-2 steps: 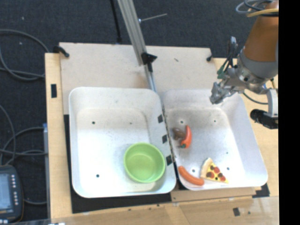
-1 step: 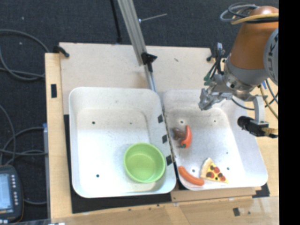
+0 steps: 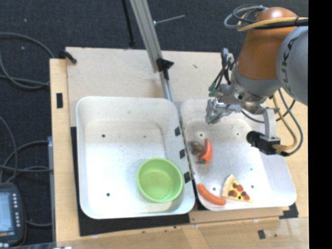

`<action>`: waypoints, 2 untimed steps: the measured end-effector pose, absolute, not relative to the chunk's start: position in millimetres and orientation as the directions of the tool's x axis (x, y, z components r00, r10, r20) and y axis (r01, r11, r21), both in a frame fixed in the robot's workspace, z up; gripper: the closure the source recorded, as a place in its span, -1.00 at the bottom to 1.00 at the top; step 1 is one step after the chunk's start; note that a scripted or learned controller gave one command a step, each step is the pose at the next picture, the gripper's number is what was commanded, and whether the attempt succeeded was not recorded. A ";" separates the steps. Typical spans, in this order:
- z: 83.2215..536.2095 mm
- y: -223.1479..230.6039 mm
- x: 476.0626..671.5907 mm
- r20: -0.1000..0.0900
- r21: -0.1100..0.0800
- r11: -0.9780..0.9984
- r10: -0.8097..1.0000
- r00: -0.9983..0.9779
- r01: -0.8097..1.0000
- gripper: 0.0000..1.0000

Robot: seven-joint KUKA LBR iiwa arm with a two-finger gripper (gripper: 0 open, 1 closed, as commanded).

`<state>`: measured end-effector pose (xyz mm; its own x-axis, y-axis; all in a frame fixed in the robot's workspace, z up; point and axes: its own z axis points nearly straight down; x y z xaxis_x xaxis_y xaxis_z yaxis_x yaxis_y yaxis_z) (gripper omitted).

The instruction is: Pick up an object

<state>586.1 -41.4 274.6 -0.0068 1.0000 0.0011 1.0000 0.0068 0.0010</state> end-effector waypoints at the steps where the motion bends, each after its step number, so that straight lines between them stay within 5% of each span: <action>1: 270.9 1.5 563.7 0.000 0.000 0.006 1.000 -0.006 1.000 1.00; 2: 261.3 55.3 541.9 0.000 -0.001 0.006 1.000 -0.006 1.000 1.00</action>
